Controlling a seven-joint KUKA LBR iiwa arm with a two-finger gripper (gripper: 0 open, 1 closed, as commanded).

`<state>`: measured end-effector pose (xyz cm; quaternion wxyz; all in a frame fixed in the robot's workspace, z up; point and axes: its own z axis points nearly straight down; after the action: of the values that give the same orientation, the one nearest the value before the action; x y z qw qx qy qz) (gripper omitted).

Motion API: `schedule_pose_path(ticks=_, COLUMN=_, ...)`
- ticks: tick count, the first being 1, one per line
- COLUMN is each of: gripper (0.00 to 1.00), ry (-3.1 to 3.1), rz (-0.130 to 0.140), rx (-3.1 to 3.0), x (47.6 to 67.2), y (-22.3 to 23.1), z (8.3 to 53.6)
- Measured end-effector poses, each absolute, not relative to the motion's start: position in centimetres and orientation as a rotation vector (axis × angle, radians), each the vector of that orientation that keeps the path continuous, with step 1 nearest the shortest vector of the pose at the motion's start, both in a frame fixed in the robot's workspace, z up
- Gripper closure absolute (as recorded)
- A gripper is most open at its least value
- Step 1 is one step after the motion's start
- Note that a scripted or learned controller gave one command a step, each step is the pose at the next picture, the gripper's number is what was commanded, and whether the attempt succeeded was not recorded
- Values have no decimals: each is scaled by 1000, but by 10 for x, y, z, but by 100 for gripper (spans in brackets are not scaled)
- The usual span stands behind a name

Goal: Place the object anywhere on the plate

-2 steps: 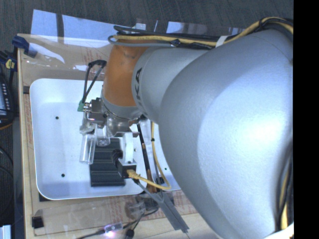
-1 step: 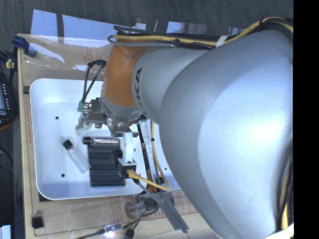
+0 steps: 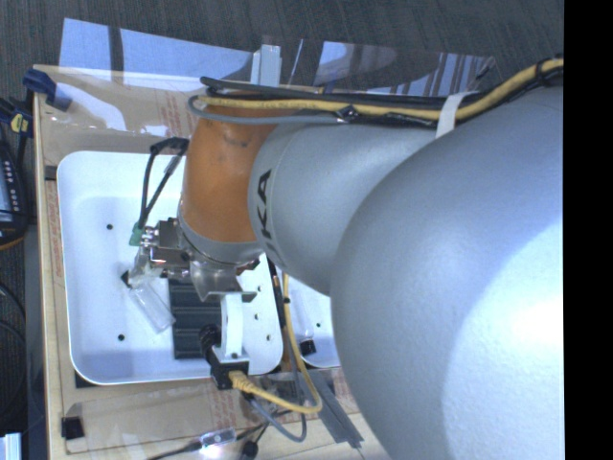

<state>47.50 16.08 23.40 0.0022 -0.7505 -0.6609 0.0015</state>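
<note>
My gripper (image 3: 150, 297) hangs low over the left white bin (image 3: 86, 257), near the middle of its floor. The grey arm with its orange band (image 3: 225, 185) reaches in from the right and covers most of the scene. The arm's bulk hides whatever lies beneath it, and I see nothing between the gripper and the bin floor.
A sliver of the right bin (image 3: 321, 348) shows under the arm. Cables (image 3: 278, 405) hang off the wrist near the bench's front edge. A clear panel (image 3: 144, 75) stands behind the bins, and dark equipment (image 3: 11, 175) sits past the left edge.
</note>
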Motion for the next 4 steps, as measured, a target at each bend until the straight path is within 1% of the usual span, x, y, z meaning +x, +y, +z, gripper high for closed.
schedule_pose_path(ticks=1, gripper=0, ry=-1761, rz=16, rx=-2597, x=473, y=218, z=116)
schedule_pose_path(ticks=2, gripper=0, ry=-2259, rz=0, rx=-2182, x=497, y=136, z=251)
schedule_pose_path(ticks=3, gripper=100, ry=-2262, rz=1, rx=-2172, x=497, y=138, z=260)
schedule_pose_path(ticks=4, gripper=100, ry=-1801, rz=7, rx=-2573, x=526, y=156, z=214)
